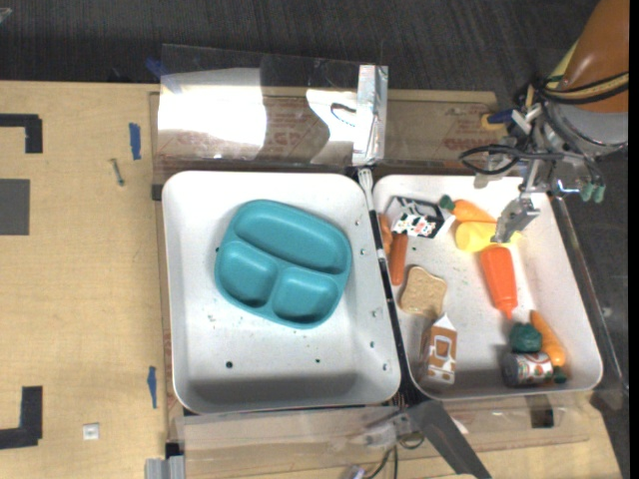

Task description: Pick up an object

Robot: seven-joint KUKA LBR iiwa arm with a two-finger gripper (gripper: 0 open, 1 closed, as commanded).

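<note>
The right bin (571,285) holds several toy foods. A yellow piece (471,234) and a big orange carrot (500,277) lie near its middle. A black-and-white piece (415,220) sits at the back left, beside an orange sausage (397,257). Toward the front lie a bread slice (423,289), a milk carton (439,352), a can (529,369) and a small carrot (548,339). My gripper (511,224) hangs from the upper right, right over the carrot's top end and the yellow piece's right edge. I see nothing lifted in it.
The left bin (190,297) carries a teal divided plate (283,262). A clear plastic sheet (270,118) stands behind the bins. Cables (499,153) trail from the wrist over the right bin's back rim.
</note>
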